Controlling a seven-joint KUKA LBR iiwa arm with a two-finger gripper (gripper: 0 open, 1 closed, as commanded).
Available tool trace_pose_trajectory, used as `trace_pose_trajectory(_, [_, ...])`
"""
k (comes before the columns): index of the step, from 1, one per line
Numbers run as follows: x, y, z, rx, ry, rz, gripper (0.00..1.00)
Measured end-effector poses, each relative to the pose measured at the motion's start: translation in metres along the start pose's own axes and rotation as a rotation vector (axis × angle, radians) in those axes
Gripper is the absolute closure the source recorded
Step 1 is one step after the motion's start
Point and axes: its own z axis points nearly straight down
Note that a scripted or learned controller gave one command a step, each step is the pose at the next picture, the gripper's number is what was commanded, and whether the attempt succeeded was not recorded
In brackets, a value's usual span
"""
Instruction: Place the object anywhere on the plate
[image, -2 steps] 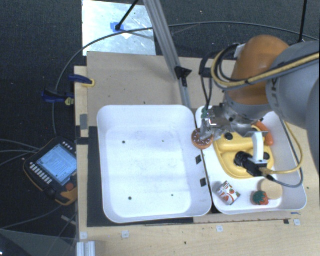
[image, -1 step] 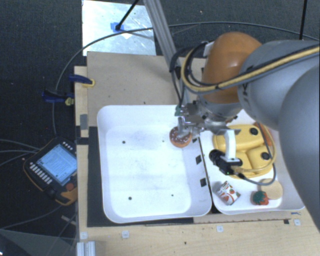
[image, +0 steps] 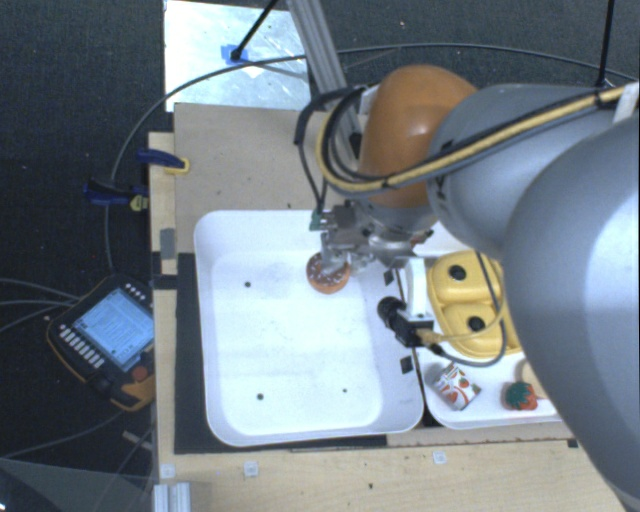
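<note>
A small round object, brownish with an orange rim, sits at the tip of my gripper over the far right part of the left white bin. The gripper's body covers the object's upper edge, so contact between them is unclear. A yellow rounded plate-like item with dark spots lies in the right bin, to the right of the gripper and partly under the arm.
The right bin also holds a small red-and-white can and a red strawberry-like piece near its front. A black cable connector hangs over the divide between the bins. The grey arm covers the view's right side.
</note>
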Motion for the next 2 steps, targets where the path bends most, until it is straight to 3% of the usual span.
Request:
trace_pose_trajectory(1, [0.0149,-0.0074,-0.0049,0.001,0.000,0.002,1.00])
trace_pose_trajectory(2, [0.0141,-0.0073,-0.0049,0.000,-0.001,0.003,0.00])
